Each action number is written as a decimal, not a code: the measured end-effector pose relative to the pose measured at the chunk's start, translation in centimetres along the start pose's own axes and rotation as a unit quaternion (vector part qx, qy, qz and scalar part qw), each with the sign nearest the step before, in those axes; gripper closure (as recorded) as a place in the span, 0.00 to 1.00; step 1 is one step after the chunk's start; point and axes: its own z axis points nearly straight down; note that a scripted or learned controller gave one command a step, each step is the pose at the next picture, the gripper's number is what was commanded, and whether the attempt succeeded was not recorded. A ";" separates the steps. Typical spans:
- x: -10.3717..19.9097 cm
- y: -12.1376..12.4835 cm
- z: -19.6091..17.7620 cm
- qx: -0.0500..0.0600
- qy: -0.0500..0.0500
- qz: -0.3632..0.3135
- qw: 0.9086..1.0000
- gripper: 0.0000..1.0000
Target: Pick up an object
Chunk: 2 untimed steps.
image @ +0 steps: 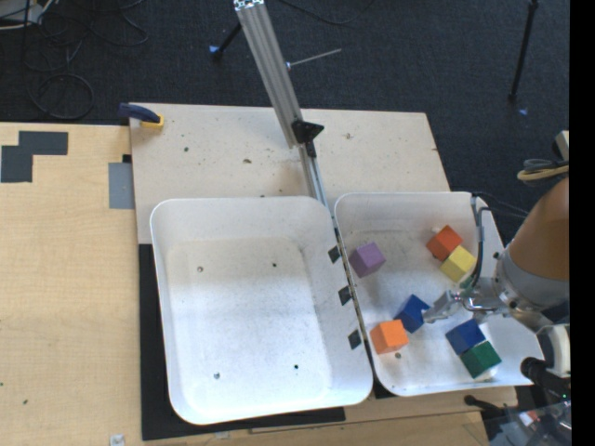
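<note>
The end effector (437, 310) sits low in the right bin (409, 207), its tip just beside the dark blue cube (413, 311), which lies immediately to its left in the camera view — so close the two may be touching, though I cannot tell; the orange cube (390, 335) is a little further on, down and to the left. Whether it is released or clenched I cannot tell, and nothing is visibly in its grasp; the blue cube looks squat, with no long axis to line up on.

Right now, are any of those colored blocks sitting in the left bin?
No. Every block, such as the purple block and orange block, lies in the right bin; none in the left bin.
</note>
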 end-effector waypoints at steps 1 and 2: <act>-0.2 0.5 -0.2 -0.008 -0.005 -0.001 1.000 0.00; -0.3 0.5 -1.1 -0.008 -0.004 0.004 1.000 1.00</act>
